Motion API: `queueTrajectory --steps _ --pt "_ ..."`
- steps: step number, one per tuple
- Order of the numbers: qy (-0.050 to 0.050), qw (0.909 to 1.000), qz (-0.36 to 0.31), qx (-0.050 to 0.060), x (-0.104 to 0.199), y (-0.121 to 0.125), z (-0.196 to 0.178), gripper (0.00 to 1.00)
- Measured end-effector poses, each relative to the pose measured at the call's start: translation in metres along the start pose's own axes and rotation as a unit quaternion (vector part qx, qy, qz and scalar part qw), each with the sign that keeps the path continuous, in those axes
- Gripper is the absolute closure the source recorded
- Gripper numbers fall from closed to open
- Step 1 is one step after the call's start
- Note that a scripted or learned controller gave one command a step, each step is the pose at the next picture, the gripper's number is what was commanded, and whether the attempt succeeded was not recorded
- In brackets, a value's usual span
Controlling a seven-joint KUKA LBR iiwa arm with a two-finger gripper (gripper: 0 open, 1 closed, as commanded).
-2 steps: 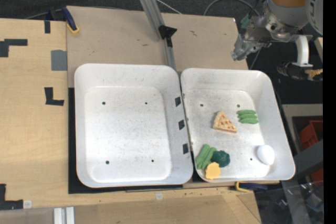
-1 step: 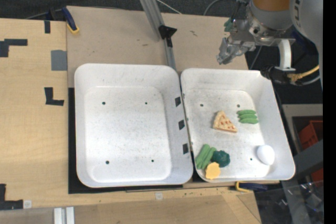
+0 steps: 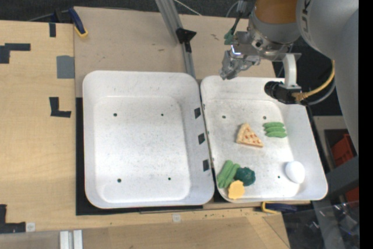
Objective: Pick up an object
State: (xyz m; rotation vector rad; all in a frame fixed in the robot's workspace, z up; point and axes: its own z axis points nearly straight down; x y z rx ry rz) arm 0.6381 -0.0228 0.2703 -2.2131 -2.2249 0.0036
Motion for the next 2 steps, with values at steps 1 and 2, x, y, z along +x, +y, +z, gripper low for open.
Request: queueTrajectory --steps 1,2 --pt "0.000 1.0000 0.000 0.000 0.052 -0.013 0.018 1.00" --pt "0.000 1.0000 -0.001 0.000 0.114 -0.024 0.029 1.00"
